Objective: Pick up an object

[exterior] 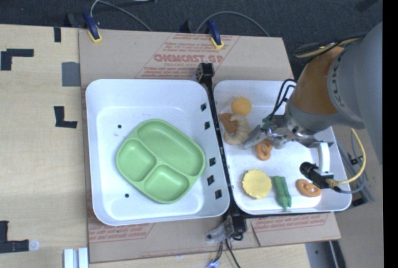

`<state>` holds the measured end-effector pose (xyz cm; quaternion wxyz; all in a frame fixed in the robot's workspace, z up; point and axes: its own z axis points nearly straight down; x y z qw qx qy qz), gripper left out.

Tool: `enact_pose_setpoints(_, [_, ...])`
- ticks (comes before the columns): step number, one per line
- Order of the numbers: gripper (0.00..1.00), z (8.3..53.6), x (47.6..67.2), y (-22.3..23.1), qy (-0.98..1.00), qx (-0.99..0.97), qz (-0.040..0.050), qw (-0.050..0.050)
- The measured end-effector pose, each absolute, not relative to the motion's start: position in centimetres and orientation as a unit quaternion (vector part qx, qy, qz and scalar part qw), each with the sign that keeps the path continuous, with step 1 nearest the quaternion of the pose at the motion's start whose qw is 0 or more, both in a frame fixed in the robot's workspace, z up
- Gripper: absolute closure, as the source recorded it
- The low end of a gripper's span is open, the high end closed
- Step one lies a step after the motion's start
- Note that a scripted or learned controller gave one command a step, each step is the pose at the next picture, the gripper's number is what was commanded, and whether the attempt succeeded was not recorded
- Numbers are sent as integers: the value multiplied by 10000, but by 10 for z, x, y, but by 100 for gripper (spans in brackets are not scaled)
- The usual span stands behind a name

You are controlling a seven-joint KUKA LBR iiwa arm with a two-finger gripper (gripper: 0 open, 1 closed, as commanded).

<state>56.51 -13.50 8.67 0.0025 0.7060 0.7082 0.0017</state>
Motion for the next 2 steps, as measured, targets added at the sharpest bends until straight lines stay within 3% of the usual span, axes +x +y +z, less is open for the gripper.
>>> enact_pose_setpoints(1, [100,97,565,-137,7074,7068,7,38])
enact_pose_setpoints(2, [100,185,595,-53,7081,7061,6,0])
